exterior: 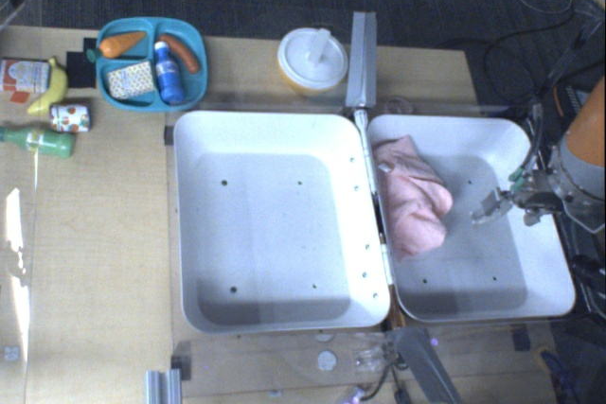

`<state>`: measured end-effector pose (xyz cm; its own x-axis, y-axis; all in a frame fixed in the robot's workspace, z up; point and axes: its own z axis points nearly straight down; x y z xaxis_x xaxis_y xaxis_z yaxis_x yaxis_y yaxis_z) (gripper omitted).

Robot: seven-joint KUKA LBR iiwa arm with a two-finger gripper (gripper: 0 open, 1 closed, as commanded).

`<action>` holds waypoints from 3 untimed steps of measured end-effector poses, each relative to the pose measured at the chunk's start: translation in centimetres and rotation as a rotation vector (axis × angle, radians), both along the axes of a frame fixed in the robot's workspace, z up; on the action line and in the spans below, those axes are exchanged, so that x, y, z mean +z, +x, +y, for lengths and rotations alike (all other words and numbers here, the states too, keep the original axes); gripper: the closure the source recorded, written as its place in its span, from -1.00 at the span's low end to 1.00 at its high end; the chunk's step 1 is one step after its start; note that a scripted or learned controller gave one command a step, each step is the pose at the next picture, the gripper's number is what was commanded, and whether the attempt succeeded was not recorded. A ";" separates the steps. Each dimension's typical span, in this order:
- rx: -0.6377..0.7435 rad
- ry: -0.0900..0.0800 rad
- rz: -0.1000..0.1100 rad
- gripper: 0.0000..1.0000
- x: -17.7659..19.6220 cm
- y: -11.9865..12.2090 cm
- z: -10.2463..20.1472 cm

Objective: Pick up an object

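From my seat, the thing to pick is a pink cloth, crumpled into a soft, folded heap with a paler edge at its top. It lies in the right bin, against that bin's left wall, a little way left of the gripper and apart from it.

Going left to right: far off to the gripper's left, on the wooden table, I see a small carton, a banana, a little printed can and a green bottle lying on its side. Beyond them sits a blue divided tray holding toy food: an orange carrot, a sausage, a blue bottle and a patterned square piece. Next is the left bin, then a yellow cup with a white lid at the far side, beside a grey metal post.

The gripper hangs low over the right bin's middle, its fingers pointing toward the cloth with nothing between them; they look slightly parted. Bare bin floor lies between gripper and cloth.
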<state>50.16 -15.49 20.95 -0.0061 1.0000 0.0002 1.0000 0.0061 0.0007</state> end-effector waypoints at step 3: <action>0.138 -0.003 -0.011 -1.00 -12.0 16.0 5.6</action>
<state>66.13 -9.84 8.97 -0.1435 0.9896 -0.0032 0.9896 0.1436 0.0111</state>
